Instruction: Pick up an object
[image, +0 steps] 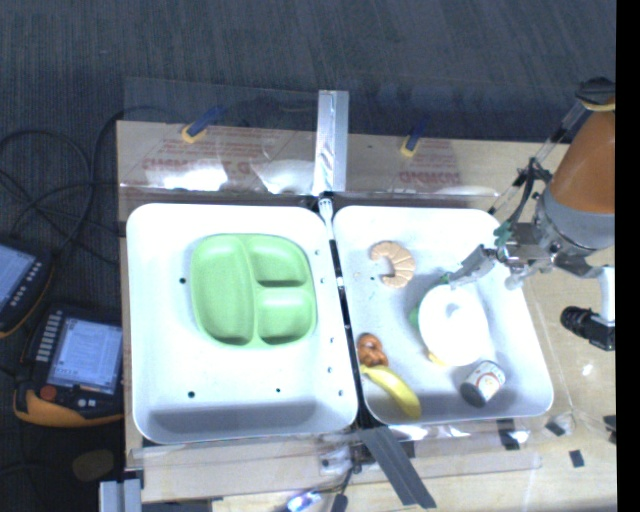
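Note:
The right bin (520, 330) holds a tan croissant (392, 262), a white round plate (452, 325), a small orange pretzel-like piece (371, 350), a yellow banana (392, 390) and a small can (482, 381) lying on its side. My gripper (490, 276) hangs over the bin's right half, just above and right of the white plate. Its two fingers stand apart, one slanting toward the plate's upper edge, and I see nothing between them. The arm's orange band (592, 165) rises at the right.
The left bin (160, 380) holds a green divided tray (252, 287). A ridge (340, 300) separates the two bins. Clear plastic sheets with clips (300, 165) lie behind them. Tablets and cables (60, 340) sit off the bench at left.

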